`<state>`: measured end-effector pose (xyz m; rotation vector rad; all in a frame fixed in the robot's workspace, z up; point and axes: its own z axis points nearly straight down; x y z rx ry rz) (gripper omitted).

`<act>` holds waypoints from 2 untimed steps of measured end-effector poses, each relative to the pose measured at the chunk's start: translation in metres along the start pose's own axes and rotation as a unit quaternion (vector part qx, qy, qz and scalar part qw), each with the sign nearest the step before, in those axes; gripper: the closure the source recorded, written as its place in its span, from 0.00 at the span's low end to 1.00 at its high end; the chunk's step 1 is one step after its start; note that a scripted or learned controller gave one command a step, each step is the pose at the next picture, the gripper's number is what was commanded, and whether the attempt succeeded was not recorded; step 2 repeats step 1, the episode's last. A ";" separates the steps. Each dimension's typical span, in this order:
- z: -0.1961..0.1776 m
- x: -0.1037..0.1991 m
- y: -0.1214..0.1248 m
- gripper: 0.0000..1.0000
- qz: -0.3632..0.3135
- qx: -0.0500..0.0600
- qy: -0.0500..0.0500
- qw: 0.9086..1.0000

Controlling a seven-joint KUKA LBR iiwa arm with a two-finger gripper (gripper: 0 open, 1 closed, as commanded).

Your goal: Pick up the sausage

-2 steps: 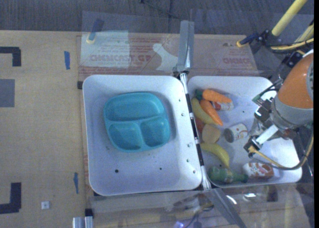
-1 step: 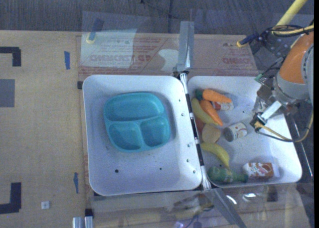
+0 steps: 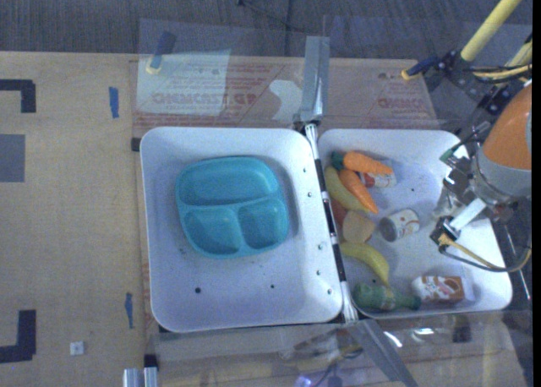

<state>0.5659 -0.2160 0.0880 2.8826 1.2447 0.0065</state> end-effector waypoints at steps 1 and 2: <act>-0.010 0.000 0.001 1.00 0.001 0.000 0.001 1.000; -0.010 0.000 0.001 1.00 0.001 0.000 0.001 1.000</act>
